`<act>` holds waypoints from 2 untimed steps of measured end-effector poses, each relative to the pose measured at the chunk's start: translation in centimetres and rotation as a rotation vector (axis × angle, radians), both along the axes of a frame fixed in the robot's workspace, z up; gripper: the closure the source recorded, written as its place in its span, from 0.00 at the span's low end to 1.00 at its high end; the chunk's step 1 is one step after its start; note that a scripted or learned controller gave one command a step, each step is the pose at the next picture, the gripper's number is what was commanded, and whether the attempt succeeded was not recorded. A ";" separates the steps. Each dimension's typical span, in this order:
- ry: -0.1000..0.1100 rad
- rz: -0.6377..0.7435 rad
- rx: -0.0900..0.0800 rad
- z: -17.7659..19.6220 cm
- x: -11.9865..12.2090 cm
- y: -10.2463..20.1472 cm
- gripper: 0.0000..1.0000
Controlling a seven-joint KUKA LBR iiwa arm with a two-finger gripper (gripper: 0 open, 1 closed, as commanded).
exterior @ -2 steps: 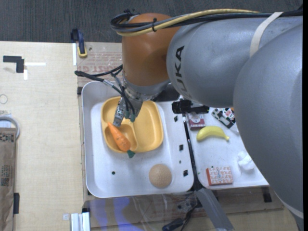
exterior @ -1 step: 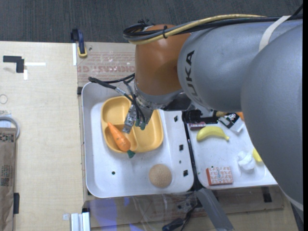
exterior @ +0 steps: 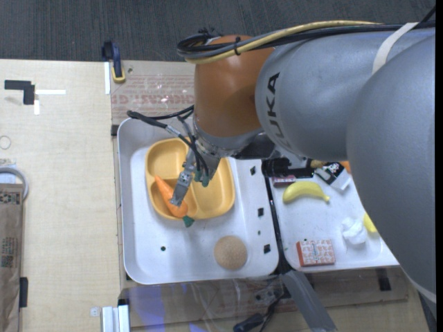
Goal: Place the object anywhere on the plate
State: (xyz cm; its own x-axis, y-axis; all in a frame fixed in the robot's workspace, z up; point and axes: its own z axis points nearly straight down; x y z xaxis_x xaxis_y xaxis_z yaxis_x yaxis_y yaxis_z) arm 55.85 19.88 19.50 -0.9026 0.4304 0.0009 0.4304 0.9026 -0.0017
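Carrot (exterior: 165, 192) lying on yellow plate (exterior: 220, 198), left of frame centre. Gripper (exterior: 181, 191) directly over it; jaw opening impossible to tell. Probably light, rigid, smooth plastic, liable to roll; best pinched across mid-body.

Yellow plate (exterior: 208, 192), orange carrot (exterior: 166, 189)
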 end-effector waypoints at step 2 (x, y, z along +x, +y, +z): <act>0.000 -0.002 0.000 0.9 0.1 -0.1 0.00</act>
